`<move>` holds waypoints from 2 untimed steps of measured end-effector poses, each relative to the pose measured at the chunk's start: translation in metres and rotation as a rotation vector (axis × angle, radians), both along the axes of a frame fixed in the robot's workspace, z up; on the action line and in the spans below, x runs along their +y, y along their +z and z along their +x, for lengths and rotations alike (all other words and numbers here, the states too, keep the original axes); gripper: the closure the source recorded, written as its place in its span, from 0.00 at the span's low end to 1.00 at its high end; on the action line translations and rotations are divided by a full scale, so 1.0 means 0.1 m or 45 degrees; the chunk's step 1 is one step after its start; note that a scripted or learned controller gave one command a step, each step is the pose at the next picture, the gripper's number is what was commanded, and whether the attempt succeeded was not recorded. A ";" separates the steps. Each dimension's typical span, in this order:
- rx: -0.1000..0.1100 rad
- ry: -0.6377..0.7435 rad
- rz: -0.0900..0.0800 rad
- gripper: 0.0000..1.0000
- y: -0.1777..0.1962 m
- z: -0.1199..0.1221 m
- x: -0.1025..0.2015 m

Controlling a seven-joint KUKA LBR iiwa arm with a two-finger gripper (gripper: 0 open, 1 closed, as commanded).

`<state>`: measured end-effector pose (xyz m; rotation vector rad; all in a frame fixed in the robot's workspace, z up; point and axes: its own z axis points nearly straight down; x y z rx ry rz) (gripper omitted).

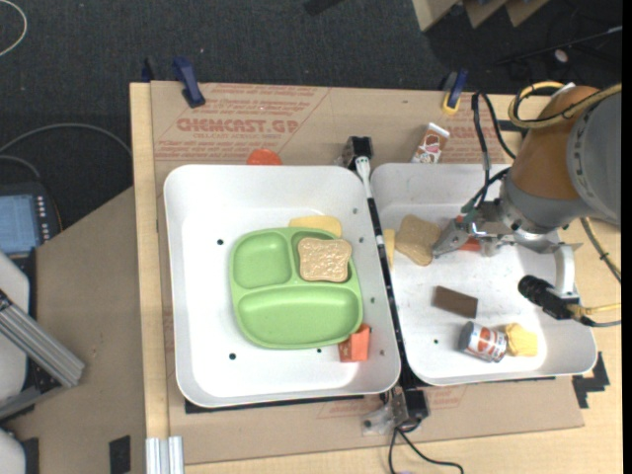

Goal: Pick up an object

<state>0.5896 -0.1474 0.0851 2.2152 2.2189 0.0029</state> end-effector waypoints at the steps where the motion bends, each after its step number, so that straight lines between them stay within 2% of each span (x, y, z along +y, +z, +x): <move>1: 0.021 -0.011 0.008 0.00 -0.01 -1.17 -0.13; 2: 0.005 -0.005 0.002 1.00 0.10 -1.10 -0.12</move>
